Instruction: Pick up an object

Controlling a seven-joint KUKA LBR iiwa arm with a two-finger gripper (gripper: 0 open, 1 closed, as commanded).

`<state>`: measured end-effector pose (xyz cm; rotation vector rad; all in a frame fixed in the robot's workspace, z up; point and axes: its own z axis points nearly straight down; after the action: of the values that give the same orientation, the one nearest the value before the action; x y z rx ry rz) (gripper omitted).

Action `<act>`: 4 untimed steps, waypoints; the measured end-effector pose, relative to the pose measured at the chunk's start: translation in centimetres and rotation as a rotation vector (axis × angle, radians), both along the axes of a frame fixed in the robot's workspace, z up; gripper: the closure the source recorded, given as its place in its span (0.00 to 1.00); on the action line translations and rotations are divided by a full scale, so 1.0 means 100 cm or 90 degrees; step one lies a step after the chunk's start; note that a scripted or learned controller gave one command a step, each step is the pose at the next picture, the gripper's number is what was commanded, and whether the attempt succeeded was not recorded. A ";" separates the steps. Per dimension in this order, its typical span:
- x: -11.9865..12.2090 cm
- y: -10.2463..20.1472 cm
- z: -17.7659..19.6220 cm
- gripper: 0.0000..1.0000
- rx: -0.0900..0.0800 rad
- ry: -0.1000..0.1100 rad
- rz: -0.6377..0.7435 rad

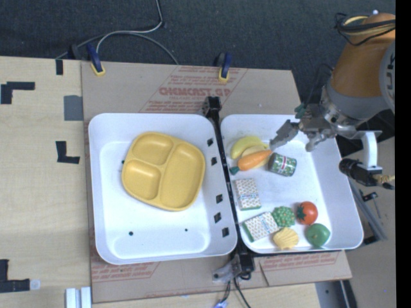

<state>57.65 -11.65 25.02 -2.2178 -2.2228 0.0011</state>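
The camera view looks down on a bench with a sheet of cardboard under two white bins set side by side. The left bin holds a yellow divided plate lying flat in its upper middle part. The right bin holds a scatter of toy food. Near its upper left lies a banana, with a carrot touching it just below. Just right of the carrot lies a green can on its side. Lower down, a patterned packet sits beside the bin's left wall, and a second packet lies below it. A piece of broccoli sits just right of that second packet, with a yellow corn piece below it. A tomato lies right of the broccoli, and a green fruit sits near the bin's lower right corner. The gripper hangs over the upper part of the right bin, just above the can, its two fingers spread wide apart with nothing between them. The arm rises to the right.
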 end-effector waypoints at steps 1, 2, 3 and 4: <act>0.025 0.022 -0.092 0.00 0.000 0.001 0.000; 0.079 0.012 -0.164 0.00 0.000 -0.003 0.001; 0.089 -0.007 -0.166 0.00 0.006 0.012 -0.001; 0.087 -0.011 -0.158 1.00 0.002 0.018 -0.002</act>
<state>66.30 -12.71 9.22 -2.2049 -2.2037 0.0291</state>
